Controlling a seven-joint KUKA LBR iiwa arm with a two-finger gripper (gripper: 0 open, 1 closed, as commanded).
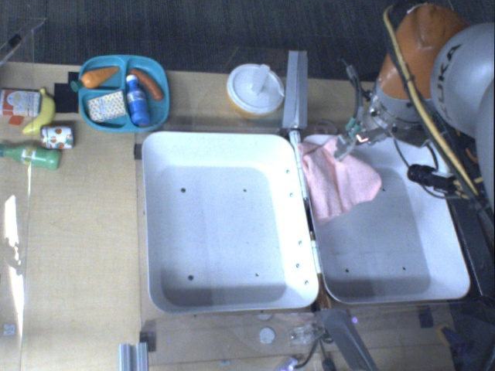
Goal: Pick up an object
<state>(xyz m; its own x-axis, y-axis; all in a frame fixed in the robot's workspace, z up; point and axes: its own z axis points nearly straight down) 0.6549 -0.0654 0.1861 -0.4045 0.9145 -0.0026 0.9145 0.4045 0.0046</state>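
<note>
A pink cloth (339, 184) lies in the right bin (402, 277), against its left wall, with its upper corner drawn up toward the arm. My gripper (345, 147) reaches in from the upper right and is shut on that raised corner. The rest of the cloth hangs down and spreads over the bin floor. The grey arm with its orange band (421, 33) stands over the bin's far right corner.
The left bin (224, 284) sits beside the right one. Behind the bins stand a white lidded cup (255, 89) and a blue tray of toy food (124, 91). A toy banana, a can and a green bottle (31, 157) lie at the far left.
</note>
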